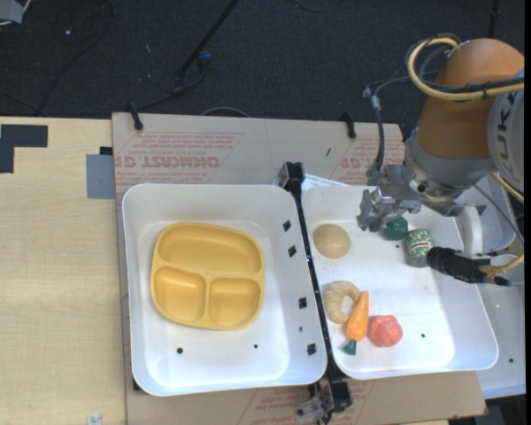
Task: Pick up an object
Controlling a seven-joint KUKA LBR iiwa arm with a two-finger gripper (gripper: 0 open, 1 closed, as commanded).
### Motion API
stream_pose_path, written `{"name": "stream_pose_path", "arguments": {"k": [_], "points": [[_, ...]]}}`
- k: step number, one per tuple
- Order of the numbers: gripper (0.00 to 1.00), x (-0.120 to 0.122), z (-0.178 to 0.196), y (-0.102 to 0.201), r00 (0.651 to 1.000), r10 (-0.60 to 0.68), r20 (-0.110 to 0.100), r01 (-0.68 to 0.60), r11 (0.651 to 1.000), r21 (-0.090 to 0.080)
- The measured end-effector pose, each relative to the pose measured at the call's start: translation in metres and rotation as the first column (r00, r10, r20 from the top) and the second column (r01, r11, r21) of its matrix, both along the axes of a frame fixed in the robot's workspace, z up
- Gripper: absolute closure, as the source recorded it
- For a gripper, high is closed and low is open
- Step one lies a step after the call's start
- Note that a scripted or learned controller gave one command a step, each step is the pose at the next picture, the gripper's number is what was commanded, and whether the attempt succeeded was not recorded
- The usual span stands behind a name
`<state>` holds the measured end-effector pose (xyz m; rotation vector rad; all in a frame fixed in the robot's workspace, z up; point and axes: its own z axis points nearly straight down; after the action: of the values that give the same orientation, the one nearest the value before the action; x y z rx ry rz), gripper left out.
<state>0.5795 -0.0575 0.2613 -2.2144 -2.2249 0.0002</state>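
Two bins abut; fingers (pixel 374 212) near right bin's (pixel 442 343) far edge.

Smooth plastic bins on pale wood and printed cardboard.

You have two white bins, the left bin (pixel 142 237) and the right bin (pixel 442 326), that look like smooth, slightly glossy moulded plastic; the yellow divided plate (pixel 208 274) has the same soft sheen. The surface (pixel 44 282) reads as matt, light-grained wood, with a brown cardboard sheet (pixel 195 153) under the bins. The carrot (pixel 357 316) and red piece (pixel 384 330) look like matt plastic, and the arm's orange band (pixel 465 96) is glossy.
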Motion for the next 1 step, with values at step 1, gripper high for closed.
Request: {"name": "stream_pose_path", "arguments": {"k": [1], "points": [[1.00, 0.0078, -0.0127, 0.0420, 1.000, -0.001, -0.003, 0.001, 1.000, -0.001]]}}
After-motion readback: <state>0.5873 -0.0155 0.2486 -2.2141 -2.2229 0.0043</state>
